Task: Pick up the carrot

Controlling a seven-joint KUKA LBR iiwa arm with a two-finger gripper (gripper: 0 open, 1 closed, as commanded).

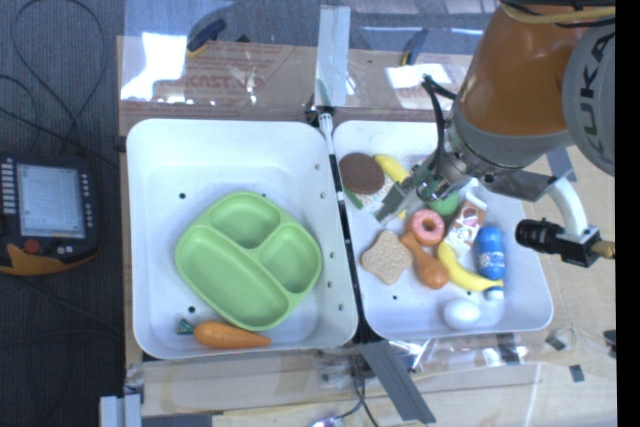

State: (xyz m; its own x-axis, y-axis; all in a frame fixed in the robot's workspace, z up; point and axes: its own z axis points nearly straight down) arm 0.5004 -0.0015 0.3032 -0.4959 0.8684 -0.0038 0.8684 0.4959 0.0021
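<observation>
Lying in the left bin (150,215), the carrot (230,336) rests on its side along the near wall, orange body pointing right and its small green top at the left end, just beside the lower edge of the green divided plate (250,260). That plate sits tilted across the middle of the same bin, and the carrot looks to be touching or nearly touching its rim. Well apart from the carrot, the tool (418,191) hangs over the right bin (530,310), at the end of the grey arm (520,65) with its orange band; whether it is wide or narrow I cannot tell, since the wrist covers much of it. Beneath and around it lie a brown round cookie (361,173), a pink doughnut (429,227), a slice of bread (386,257), a banana (465,273), a blue bottle (490,251) and a white egg (462,313). A handheld control pad (45,210) lies on the floor left of the desk (230,75).
</observation>
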